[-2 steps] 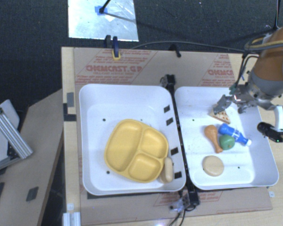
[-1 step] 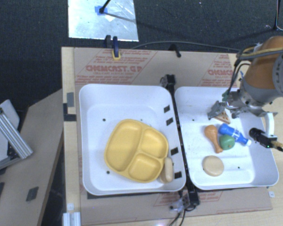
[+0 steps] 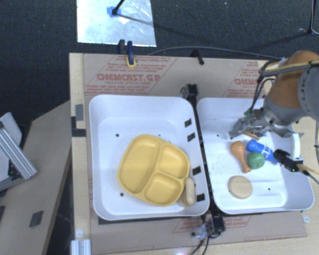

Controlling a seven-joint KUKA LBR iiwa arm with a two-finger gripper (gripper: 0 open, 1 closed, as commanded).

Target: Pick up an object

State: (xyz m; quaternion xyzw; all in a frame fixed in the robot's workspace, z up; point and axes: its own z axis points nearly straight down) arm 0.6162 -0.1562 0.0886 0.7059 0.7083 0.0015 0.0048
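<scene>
tan drumstick (image 3: pixel 240 154) — long axis near vertical, thin end pointing down-right.

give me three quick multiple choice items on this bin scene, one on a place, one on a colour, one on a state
1. Where does the divided plate lie?
A. left bin
B. right bin
C. on the bench outside the bins

2. What colour is the divided plate?
A. red
B. yellow
C. black

3. How does the gripper stand?
A. resting on the divided plate
B. outside both bins
C. over the right bin, above the toy drumstick

Key: 1 A, the plate sits inside the left bin. 2 B, its surface is plainly yellow. 3 C, the arm's tip hangs over the right bin near the drumstick.
</scene>
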